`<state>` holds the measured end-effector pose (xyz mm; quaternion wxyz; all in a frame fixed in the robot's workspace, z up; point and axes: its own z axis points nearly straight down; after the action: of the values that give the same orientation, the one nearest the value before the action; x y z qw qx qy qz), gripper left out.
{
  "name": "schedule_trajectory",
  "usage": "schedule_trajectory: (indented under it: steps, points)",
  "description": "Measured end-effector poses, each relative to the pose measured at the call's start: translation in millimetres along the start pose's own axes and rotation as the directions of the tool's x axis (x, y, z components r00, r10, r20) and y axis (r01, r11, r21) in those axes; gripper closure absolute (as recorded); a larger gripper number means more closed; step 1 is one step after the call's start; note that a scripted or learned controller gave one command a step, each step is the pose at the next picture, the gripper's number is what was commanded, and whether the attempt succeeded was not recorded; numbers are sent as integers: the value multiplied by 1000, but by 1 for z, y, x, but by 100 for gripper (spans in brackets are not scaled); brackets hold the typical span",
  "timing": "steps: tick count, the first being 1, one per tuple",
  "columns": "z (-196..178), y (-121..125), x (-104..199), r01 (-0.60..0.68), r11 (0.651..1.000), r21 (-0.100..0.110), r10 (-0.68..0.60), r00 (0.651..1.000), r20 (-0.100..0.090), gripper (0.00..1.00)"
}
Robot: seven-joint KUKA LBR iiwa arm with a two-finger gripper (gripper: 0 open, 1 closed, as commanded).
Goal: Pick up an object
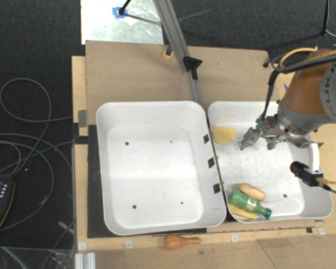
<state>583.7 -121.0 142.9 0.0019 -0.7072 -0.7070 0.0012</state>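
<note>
My gripper [259, 142] hangs over the middle of the right bin [325, 209], its two grey fingers spread apart with nothing between them. A flat yellow piece [224, 134] lies just to the gripper's left, near the bin's upper left corner. At the bin's front lie a tan oval object [251, 191] and a green bottle [250, 203], with a yellow object [241, 212] tucked under the bottle.
The left bin [151, 167] stands beside the right one, joined by black clips. A small orange wooden piece [181, 241] lies on the bench in front of the bins. A slanted metal pole [176, 32] crosses the back. Cables and a pendant lie on the floor at left.
</note>
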Motion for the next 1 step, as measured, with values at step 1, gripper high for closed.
schedule_trajectory:
  steps: [1]
  points:
    - [-14, 2, 0, 0, 1000, -8, 0, 1000, 1, 100]
